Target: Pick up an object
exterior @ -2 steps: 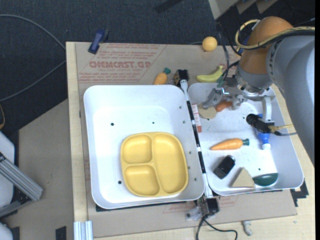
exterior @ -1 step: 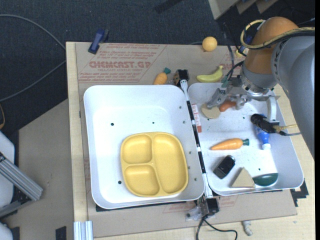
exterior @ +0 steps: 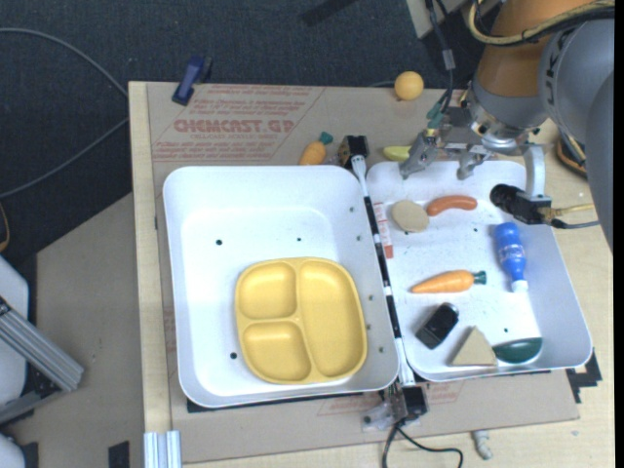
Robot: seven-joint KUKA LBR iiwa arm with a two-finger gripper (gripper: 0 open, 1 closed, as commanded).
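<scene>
Orange-red and smooth, the toy sausage (exterior: 450, 204) lies near the back of the right bin (exterior: 565, 300), just beside a tan stone-like lump (exterior: 409, 216). It looks light, stiff and a little slippery; I'd pinch it across its narrow middle. The gripper (exterior: 444, 154) hangs just behind it over the bin's far rim, fingers spread and holding nothing, the arm (exterior: 546, 47) slanting in from the right.
</scene>
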